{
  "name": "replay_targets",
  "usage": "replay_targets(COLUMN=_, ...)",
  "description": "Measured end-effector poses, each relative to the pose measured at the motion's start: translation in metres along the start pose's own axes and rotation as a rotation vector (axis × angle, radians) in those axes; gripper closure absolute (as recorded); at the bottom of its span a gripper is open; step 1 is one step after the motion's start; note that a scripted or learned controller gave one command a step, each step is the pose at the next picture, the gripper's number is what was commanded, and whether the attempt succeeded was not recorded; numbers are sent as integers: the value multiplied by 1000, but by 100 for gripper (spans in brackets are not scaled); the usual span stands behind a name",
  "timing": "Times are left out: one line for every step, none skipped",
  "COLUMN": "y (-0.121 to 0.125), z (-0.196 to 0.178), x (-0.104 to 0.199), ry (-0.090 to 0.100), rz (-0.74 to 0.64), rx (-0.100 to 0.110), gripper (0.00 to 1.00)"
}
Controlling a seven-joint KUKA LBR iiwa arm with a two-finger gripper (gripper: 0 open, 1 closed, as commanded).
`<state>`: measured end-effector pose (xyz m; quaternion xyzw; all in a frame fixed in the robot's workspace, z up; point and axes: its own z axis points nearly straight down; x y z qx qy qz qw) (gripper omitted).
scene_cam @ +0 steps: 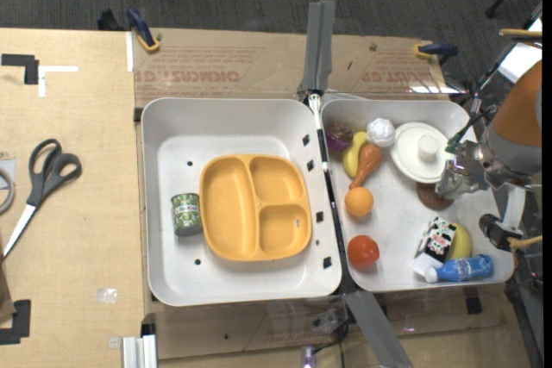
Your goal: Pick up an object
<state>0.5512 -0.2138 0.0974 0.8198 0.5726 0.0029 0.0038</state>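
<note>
The right bin (392, 271) holds several items: an orange ball (359, 202), a red tomato (363, 250), an orange carrot-shaped toy (366, 161), a yellow fruit (353, 156), a white crumpled ball (380, 132), a white round lid (421, 152), a black-and-white carton (440, 239) and a blue bottle (461, 270). My gripper (452, 179) hangs low at the bin's right side, just right of the lid. It is directly over a brown object (432, 197) that it partly hides.
The left bin (164, 271) carries a yellow divided plate (255, 207) and a small green can (185, 214) beside it. Scissors (43, 177) lie on the bench at far left. A grey divider bar (317, 47) rises between the bins at the back.
</note>
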Motion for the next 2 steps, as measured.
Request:
replay_targets(y=-4, z=3, x=6, ry=10, rz=-6, rx=15, gripper=0)
replay_targets(y=-10, z=4, x=72, ry=1, rz=-73, rx=8, gripper=0)
